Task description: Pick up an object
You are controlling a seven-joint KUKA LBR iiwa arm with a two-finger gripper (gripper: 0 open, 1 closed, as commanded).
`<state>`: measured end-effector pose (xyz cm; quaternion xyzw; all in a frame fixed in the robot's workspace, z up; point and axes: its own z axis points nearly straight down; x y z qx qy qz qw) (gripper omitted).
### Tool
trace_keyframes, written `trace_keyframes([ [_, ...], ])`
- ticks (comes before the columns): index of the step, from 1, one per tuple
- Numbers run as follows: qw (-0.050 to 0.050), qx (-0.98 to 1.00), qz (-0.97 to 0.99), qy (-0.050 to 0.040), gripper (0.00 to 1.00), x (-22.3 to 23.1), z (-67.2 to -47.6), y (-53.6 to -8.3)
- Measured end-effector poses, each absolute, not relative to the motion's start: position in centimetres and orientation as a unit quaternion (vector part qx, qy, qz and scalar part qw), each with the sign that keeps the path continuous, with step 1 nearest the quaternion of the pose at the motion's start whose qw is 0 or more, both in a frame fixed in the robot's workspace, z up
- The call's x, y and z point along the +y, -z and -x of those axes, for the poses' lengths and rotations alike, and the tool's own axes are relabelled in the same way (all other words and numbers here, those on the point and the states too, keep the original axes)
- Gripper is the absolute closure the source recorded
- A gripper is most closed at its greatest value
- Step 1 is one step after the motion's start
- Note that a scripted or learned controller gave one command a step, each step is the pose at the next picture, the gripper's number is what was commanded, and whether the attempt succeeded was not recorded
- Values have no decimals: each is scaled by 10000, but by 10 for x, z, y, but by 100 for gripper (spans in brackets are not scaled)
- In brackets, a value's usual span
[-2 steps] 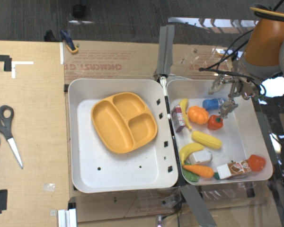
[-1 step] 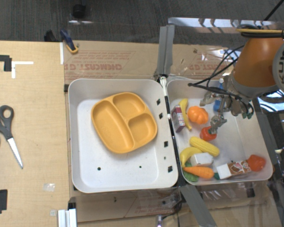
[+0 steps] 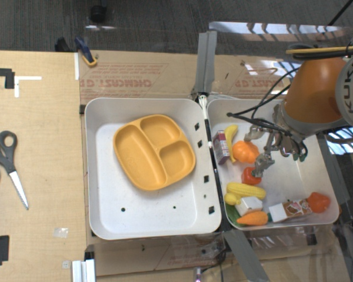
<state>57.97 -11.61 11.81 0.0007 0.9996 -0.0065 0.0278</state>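
My gripper [image 3: 257, 153] hangs over the right bin [image 3: 328, 175], below the arm's orange band. It is open, with one finger [image 3: 260, 167] just above a small red tomato [image 3: 250, 175] and the other by an orange pepper [image 3: 244, 151]. Nothing is between the fingers. A banana [image 3: 231, 133] and a dark red can [image 3: 222, 145] lie left of the pepper. Toward the bin's front are a yellow corn cob [image 3: 245, 190], a white box [image 3: 249, 204], a carrot [image 3: 253, 218], a printed carton [image 3: 288, 209] and an orange-red fruit [image 3: 319, 201].
The left bin [image 3: 100, 175] holds a yellow divided plate [image 3: 155, 151]. Scissors [image 3: 10, 166] lie on the wooden bench at far left. Cables run from the arm over the right bin's back edge.
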Motion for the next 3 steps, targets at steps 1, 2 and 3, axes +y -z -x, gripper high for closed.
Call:
trace_keyframes([
  [1,229,9992,-307,68,0,-106,-587,-117],
  [2,244,9961,-844,46,0,-105,-596,-116],
  [3,50,9939,-1098,1,0,-98,-597,-95],
])
